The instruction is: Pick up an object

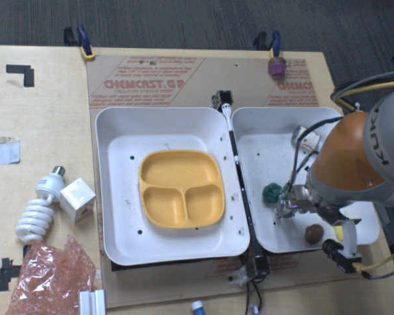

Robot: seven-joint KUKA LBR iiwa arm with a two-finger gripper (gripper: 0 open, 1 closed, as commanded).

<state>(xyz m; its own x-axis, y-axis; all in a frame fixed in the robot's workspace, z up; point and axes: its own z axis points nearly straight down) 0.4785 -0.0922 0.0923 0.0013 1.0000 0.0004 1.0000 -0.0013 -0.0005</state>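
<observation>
We see the bench evenly and fairly brightly lit from above, with only soft, short shadows. The white bins [118, 238] look nearly washed out, a pale sheen along their rims. The yellow tray [182, 188] shades faintly inside its compartments. Focus is a little soft throughout, and the far carpet [184, 8] sits dimmer.

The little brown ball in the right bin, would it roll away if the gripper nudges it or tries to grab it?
Probably. The brown ball looks round and smooth, so a nudge would likely send it rolling across the flat floor of the right bin. It looks small, so fingers closing off-centre might squirt it sideways.
</observation>
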